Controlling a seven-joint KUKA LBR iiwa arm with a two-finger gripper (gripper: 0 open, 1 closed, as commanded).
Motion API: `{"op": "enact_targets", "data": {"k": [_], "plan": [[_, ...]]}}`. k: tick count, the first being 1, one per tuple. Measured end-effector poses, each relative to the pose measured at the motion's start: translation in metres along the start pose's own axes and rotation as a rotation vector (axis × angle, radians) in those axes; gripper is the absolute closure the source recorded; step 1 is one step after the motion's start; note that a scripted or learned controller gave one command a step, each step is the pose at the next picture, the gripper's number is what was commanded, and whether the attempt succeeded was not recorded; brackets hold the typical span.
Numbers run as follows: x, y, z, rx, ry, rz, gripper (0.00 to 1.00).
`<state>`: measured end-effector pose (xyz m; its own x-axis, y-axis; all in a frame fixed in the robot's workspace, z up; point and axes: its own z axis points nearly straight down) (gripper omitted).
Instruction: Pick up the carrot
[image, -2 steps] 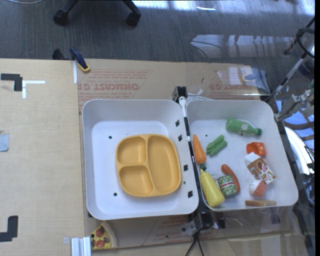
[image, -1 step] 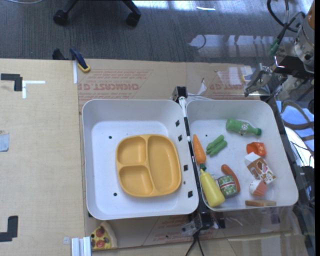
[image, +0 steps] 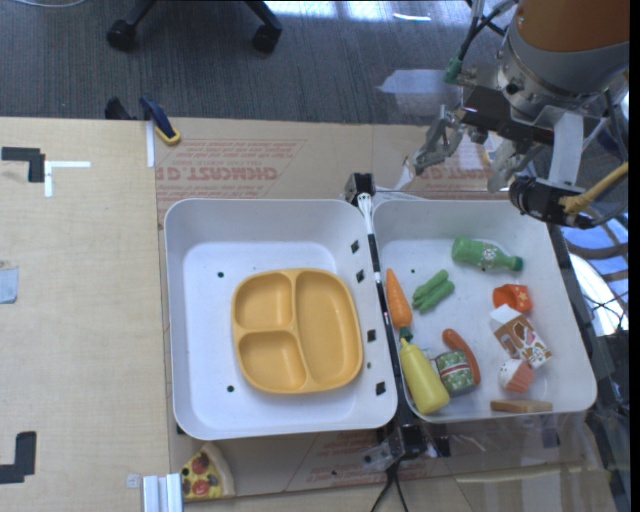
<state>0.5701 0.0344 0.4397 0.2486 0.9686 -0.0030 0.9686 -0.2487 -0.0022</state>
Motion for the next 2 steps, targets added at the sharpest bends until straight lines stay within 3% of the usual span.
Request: {"op": "enact_targets", "data": {"k": [1, 2], "plan": [[0.042, 0.021, -0.036, -0.001, 0.0, 0.164, 0.0], [0.105, 0.032, 0.0, 0.002, -0.001, 0.555, 0.0]]}}
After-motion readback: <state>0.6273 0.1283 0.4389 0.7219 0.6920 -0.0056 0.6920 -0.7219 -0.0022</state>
